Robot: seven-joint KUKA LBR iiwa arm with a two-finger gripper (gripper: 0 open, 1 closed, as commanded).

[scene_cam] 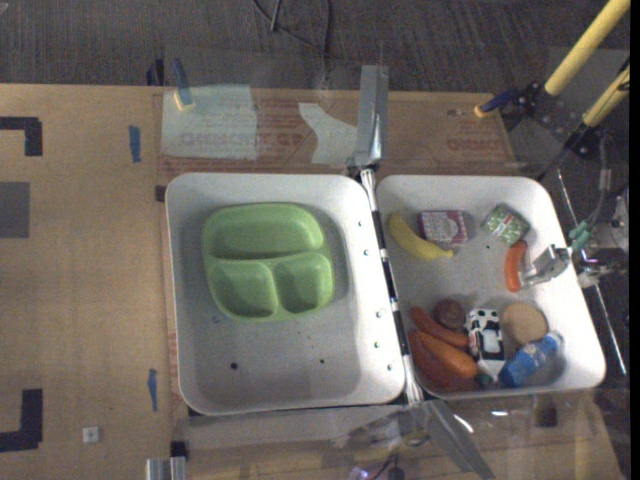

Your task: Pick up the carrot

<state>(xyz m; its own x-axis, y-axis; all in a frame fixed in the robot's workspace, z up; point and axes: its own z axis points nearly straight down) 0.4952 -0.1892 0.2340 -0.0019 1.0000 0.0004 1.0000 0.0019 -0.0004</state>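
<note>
carrot (447,352): front-left corner of your right bin (580,268), touching a second orange piece and the cow toy (486,336).
gripper (548,265): at right rim beside sausage (514,265); can't tell how open, nothing visibly held.
risk: crowding; you may grab a neighbour.

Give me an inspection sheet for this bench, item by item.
Surface: brown cardboard-covered bench bearing two shallow white bins, left bin and right bin.
Job's things: orange carrot at the right bin's lower left, against its left wall.
Clutter: green divided plastic tray in the left bin; yellow banana, pink box, green packet, orange sausage-shaped piece, black-and-white cow toy, tan round bun, blue plastic bottle.
Grippers: metal two-finger gripper low over the right bin's right side, beside the sausage piece.
Cables: black cable loop on the floor beyond the bench.
Surroundings: yellow poles, grey carpet.
</note>
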